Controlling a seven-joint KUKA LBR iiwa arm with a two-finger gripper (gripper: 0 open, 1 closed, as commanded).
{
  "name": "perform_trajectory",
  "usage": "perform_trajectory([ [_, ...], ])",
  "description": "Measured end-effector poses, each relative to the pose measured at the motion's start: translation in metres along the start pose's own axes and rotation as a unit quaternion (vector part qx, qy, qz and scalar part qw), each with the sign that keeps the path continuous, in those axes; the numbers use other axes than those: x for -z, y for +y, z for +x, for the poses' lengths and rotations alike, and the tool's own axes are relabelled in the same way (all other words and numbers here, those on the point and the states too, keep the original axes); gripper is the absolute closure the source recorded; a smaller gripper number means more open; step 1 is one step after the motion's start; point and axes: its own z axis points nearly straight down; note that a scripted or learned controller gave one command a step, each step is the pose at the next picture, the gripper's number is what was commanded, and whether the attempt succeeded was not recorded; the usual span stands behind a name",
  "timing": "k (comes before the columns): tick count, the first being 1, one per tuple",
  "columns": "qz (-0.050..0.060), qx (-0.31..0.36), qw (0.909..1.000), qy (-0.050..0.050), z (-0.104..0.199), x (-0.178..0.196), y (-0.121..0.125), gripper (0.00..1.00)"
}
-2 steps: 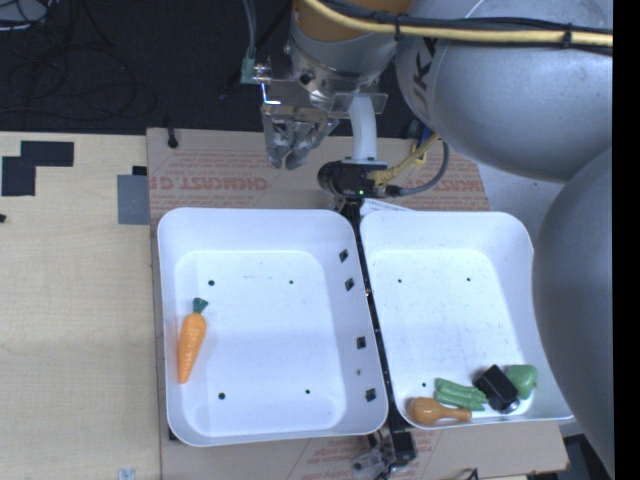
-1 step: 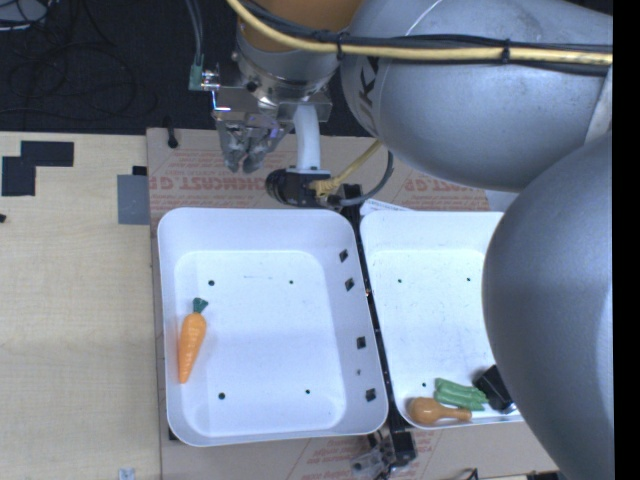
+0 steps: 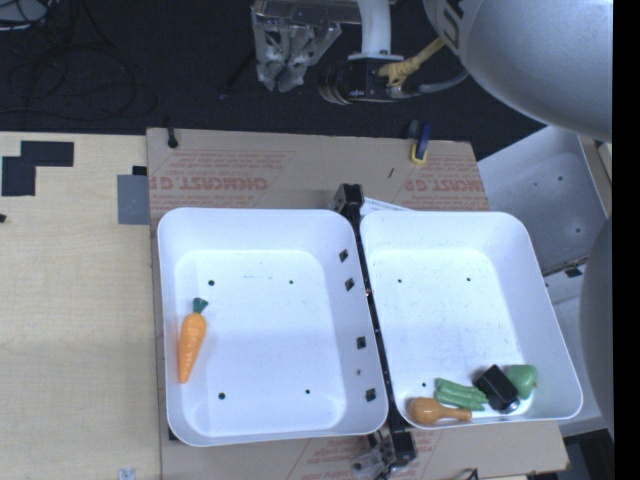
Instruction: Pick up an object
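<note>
Nearest the camera and farthest from my gripper, a small cluster sits in the near corner of the right bin, well off to the view's right of where I hang. It is made up of an orange pear-shaped toy lying on its side, a green pea pod just behind and touching it, a black block tilted against the pod, and a rounded green piece partly hidden behind the block. A little farther back, in the left bin, a toy carrot lies alone by the bin's outer wall with its green top pointing towards me. It is on the camera side of my gripper and slightly to the view's left of it. The two bins touch along their inner walls and rest on a cardboard sheet on the pale worktop. A blue and yellow clip stands on the far edge of the cardboard, to the view's right of my gripper. My gripper itself hangs beyond the bins, over the dark area past the worktop and well apart from every object. Whether it is spread or pressed together I cannot tell, and I can see nothing in it.
</note>
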Motion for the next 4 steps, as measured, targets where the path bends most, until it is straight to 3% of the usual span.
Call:
perform_trajectory([
  [1, 0.013, -0.005, 0.9999, -0.005, -0.05, -0.118, -0.002, 1.0],
  [2, 0.0, -0.001, 1.0, 0.0, -0.052, 0.021, 0.0, 1.0],
  [3, 0.013, -0.005, 0.9999, -0.004, -0.119, -0.087, -0.002, 1.0],
  [4, 0.01, -0.007, 0.9999, -0.003, -0.216, -0.113, -0.038, 1.0],
])
